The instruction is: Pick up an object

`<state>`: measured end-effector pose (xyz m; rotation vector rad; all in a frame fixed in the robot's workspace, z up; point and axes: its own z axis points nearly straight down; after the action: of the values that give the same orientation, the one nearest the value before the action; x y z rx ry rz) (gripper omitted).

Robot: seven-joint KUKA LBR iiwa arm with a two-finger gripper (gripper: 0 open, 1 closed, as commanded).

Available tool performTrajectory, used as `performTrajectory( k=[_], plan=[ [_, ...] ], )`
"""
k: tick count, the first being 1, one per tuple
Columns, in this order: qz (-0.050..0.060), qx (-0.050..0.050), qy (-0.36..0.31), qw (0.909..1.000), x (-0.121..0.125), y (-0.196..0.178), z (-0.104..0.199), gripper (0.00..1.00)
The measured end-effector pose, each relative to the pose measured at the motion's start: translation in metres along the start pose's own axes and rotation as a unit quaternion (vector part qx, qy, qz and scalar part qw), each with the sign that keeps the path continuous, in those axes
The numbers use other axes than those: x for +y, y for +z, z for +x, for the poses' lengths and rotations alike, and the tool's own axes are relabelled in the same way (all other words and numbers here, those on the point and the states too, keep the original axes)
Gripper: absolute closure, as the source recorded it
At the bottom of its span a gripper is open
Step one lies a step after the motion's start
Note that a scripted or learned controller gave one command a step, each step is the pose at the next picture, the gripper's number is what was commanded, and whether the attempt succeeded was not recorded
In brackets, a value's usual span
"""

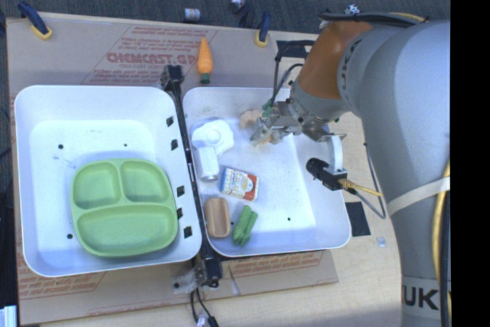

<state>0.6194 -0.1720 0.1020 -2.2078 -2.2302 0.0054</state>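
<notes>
Beige object [250, 119] touching tool [264, 132].

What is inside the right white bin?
A white bottle, snack packet, brown piece, green piece and beige item. The gripper covers part of the right bin.

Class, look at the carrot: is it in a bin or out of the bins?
Out. The carrot lies on the cardboard sheet just beyond the far rims, near the clip joining the two bins.

right bin [325, 222] open at right; white bottle [210, 143], carton [238, 183] crowd left.
</notes>
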Motion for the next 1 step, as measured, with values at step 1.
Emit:
performTrajectory(
  k=[1],
  plan=[
    [-0.002,0.0,0.001,1.0,-0.0601,-0.1081,0.0741,1.0]
  ],
)
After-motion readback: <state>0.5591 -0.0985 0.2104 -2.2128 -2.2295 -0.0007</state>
